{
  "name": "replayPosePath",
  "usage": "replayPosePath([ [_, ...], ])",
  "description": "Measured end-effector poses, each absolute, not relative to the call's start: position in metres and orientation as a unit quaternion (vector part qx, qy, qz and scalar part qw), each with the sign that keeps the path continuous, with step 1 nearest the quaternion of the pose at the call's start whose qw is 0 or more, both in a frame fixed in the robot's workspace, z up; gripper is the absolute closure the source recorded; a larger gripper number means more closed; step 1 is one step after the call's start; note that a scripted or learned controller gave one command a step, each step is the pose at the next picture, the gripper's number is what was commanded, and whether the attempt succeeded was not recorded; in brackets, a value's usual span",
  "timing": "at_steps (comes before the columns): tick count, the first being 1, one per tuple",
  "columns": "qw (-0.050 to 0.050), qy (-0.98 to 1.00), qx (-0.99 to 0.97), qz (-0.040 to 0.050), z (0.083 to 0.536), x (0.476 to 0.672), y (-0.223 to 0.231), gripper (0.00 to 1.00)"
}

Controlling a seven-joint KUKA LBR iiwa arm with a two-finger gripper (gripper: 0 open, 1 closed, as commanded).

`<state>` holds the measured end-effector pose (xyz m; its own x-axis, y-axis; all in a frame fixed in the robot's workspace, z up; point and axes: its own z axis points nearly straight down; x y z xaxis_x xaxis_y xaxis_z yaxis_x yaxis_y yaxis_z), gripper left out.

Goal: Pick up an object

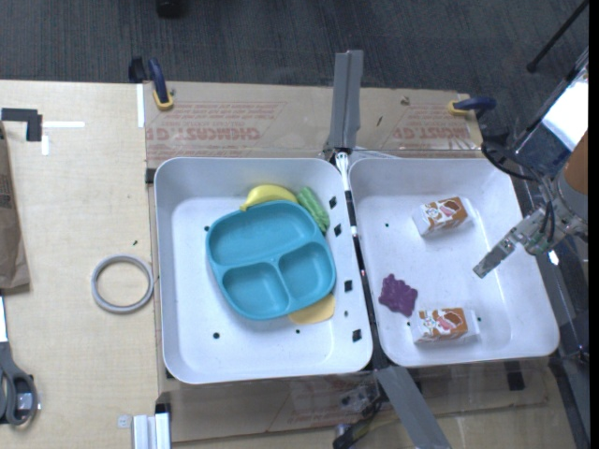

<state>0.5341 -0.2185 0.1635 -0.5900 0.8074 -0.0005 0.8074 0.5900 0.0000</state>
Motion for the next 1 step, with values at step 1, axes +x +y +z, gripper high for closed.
replayPosePath([
  [1,0.003,0.893,0.449,0.0008,0.1026,0.4875,-0.1682,0.0],
])
